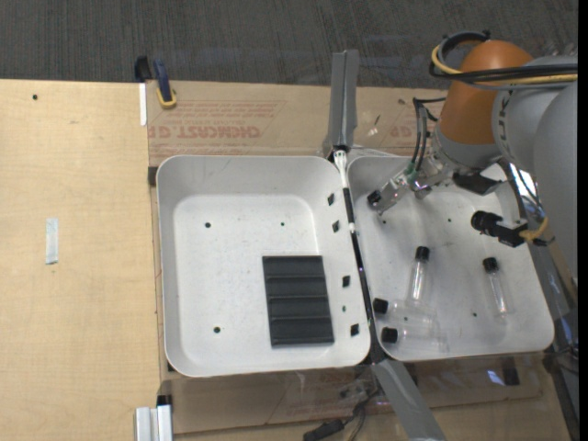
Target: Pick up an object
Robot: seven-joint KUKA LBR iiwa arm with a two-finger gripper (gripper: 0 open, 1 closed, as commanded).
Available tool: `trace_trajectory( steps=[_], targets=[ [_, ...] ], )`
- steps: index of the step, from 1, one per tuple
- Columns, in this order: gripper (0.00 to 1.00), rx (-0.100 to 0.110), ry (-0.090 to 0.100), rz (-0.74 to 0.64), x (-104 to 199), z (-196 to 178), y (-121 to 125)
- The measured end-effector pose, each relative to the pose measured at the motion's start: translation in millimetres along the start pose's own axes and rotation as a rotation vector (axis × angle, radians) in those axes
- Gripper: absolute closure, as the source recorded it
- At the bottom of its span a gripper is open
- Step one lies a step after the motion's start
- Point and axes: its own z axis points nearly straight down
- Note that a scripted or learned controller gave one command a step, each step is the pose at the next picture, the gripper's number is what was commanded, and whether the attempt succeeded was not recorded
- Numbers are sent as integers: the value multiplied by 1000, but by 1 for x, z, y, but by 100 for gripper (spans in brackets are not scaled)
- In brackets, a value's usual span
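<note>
Pincer (393,194), fingers' state unclear, hangs above right bin (542,324) near clear cylindrical vials (418,274).

Arm (542,108) cut off at right

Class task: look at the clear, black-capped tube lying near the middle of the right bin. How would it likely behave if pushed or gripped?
The clear plastic tube with a black cap lies on its side, so it probably rolls when nudged. Its smooth round wall may slip between fingers. It looks light.
</note>
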Motion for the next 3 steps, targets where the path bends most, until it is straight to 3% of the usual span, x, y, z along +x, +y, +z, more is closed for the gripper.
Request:
trace_trajectory(
  steps=[3],
  targets=[
    [0,0,0,-27,2,0,0]
  ],
)
